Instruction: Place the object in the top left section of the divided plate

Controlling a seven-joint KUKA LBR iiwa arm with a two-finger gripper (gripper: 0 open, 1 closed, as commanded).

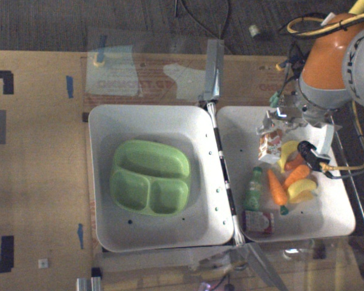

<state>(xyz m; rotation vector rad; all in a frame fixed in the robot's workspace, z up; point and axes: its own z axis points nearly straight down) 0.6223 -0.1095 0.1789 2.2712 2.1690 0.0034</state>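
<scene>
Here, carrot (277,187) in right bin (346,220), plate (150,177) left.

The divided plate (150,177) is light green all over. Both bins, the left bin (109,132) and the right bin (236,138), are plain white. In the right bin, the carrot (277,188) is orange with a dark green tip, the small bottle (253,190) is green, and the banana-shaped pieces (303,188) are yellow. The flat packet (259,222) is dark red and white. The table (36,180) is tan with blue tape strips (70,86) and black corner marks (2,81). The arm (337,56) is grey with an orange band.
</scene>
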